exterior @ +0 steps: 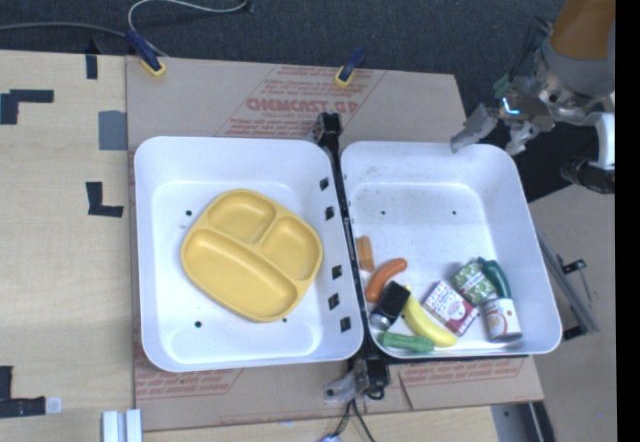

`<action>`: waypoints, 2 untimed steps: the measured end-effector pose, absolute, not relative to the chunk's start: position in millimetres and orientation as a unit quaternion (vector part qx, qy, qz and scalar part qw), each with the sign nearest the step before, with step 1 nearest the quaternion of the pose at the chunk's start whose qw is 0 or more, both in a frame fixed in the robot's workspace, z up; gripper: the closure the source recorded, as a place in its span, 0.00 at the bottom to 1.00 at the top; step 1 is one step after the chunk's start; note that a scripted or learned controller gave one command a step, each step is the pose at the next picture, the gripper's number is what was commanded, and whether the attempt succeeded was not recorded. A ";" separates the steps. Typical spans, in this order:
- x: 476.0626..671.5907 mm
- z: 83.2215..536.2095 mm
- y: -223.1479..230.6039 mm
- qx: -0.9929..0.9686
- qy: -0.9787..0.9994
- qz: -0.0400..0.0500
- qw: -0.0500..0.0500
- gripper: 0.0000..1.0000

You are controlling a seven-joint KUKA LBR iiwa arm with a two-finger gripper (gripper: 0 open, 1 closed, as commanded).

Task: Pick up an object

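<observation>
toys (440, 305) low in the right bin (520, 200); pincer (492, 130) spread apart above its far rim, clasping nothing

Grey robot arm with an orange band, upper right of the frame.

The arm (585, 20) shows a broad, rounded orange band at the top right corner, with dark cables looping just above it. Below the band the wrist turns pale grey and metallic, with a small bluish-white glint near its middle. The tool (493, 130) at its end is grey and angular, with slim finger-like pieces. A white rounded part with a dark tip sits at the right edge.
</observation>
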State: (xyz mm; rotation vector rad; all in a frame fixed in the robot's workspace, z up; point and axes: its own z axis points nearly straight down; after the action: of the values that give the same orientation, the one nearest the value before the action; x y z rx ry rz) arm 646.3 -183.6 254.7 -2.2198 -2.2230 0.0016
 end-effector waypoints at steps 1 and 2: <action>569.8 119.2 -177.6 -0.707 -0.707 0.002 0.003 0.00; 488.0 85.4 -188.5 -0.707 -0.707 0.000 0.000 0.00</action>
State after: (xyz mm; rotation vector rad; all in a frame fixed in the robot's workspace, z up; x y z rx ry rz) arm 488.0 -188.5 85.4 -2.2221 -2.2196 0.0010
